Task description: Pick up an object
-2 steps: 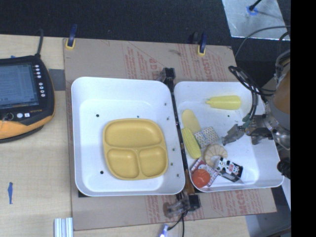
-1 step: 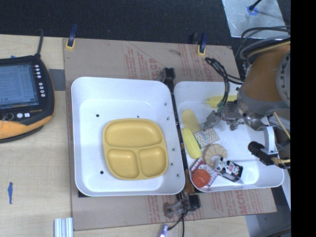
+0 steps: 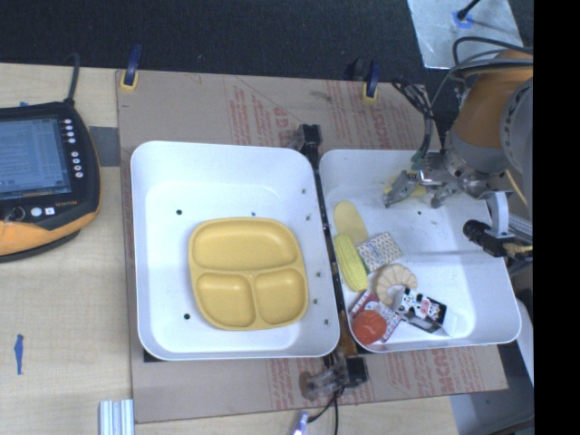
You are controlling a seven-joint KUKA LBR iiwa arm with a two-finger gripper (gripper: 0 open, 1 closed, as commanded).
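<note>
My gripper (image 3: pixel 419 194) hangs over the far part of the right bin (image 3: pixel 494 326), its fingers spread open with nothing between them. The objects lie nearer the front left of that bin, apart from the gripper: a pale yellow banana-like piece (image 3: pixel 348 218), a yellow corn cob (image 3: pixel 351 261), a small patterned packet (image 3: pixel 379 249), a tan ring-shaped piece (image 3: pixel 395 281), a red round item (image 3: pixel 369 326) and a black card (image 3: pixel 424 312).
The left bin (image 3: pixel 159 184) holds a yellow divided plate (image 3: pixel 247 272). A tablet in an orange case (image 3: pixel 41 175) lies on the bench at far left. Clamps sit at the bins' back and front edges. The arm's orange band (image 3: pixel 489 98) rises at right.
</note>
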